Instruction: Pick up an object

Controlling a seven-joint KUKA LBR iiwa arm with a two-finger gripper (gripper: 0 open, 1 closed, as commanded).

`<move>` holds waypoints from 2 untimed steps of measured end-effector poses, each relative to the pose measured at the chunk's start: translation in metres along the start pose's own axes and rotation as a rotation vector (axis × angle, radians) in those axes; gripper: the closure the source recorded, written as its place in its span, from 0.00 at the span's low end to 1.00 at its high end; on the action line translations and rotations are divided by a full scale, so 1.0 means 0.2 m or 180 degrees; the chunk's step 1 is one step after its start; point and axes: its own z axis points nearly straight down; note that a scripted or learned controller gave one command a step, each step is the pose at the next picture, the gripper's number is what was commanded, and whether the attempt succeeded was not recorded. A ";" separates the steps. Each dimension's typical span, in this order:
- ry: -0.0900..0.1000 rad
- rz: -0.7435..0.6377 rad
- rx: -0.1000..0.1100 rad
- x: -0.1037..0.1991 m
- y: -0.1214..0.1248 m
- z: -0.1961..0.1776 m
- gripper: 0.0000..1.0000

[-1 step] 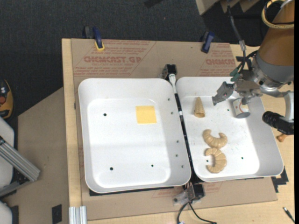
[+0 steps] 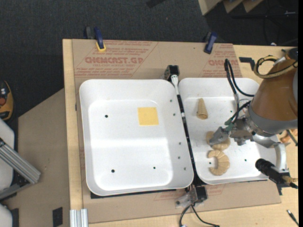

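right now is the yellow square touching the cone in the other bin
Apart. The camera view shows the yellow square lying flat in the left bin, while the cone lies in the right bin, with both bins' rims between them.

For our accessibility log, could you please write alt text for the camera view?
The arm's gripper is low in the right bin among tan pastry-like pieces: a croissant and a cone. The left bin holds a yellow square.

Tan cone (image 2: 202, 109), croissant (image 2: 219, 163), perhaps pastry (image 2: 217, 143); right bin (image 2: 208, 90).
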 end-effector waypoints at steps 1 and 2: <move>-0.0006 -0.0018 -0.0040 0.05 0.18 0.33 0.00; -0.0012 -0.0010 -0.0057 0.05 0.17 0.26 1.00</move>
